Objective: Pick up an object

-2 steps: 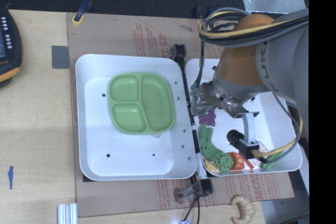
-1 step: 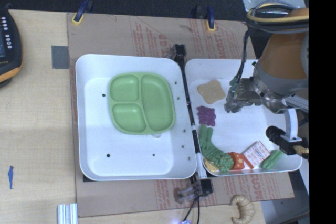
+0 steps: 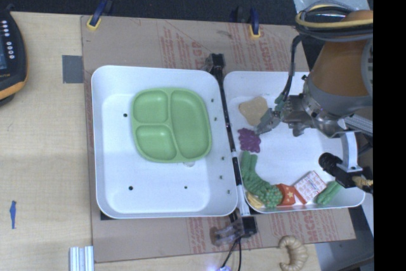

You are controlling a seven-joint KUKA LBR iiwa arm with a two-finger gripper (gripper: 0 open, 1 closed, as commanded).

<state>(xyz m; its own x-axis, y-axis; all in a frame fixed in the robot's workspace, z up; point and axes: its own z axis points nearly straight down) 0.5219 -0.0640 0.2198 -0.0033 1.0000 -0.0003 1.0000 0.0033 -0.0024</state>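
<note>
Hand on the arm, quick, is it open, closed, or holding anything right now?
Hand: open or closed cannot be told; it hovers over the right bin beside the tan piece.

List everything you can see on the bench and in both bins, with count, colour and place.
bins: 2, white, side by side on the bench, left and right
plate: 1, green, three compartments, in the left bin
tan piece: 1, upper left of the right bin
grapes: 1 bunch, purple, left side of the right bin
green veg: 1, lower left of the right bin
carton: 1, red and white, lower right bin
clamps: 2 seen, blue and yellow, top edge of the board
pendant: 1, black and orange, left edge
arm: 1, grey and orange, over the right bin
gripper: 1, beside the tan piece
</note>
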